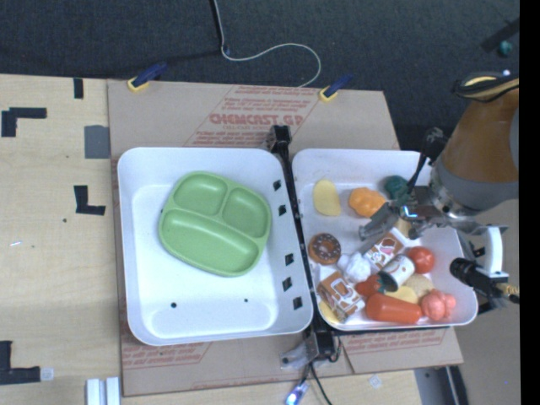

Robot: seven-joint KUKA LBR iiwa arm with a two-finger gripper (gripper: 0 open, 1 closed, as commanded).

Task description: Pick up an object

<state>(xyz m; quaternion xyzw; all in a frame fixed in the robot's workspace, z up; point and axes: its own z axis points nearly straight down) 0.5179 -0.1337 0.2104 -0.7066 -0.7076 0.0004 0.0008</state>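
Note:
The right bin (354, 160) holds a heap of toy foods. Among them are a yellow piece (326, 197), an orange piece (366, 201), a dark green piece (395, 184), a chocolate donut (325, 248), a waffle-like square (339, 292), a red tomato (421, 260), a long red piece (392, 310) and a pink piece (439, 304). My gripper (384, 222) hangs low over the middle of this bin. It is just right of the orange piece and above a small printed box (385, 249). The arm's body hides part of the bin's right side.
In the left bin (135, 251) a green divided plate (216, 222) lies toward the back. A black hinge strip (291, 226) runs between the bins. The bins rest on cardboard (253, 112), and a white cable (270, 53) lies behind it.

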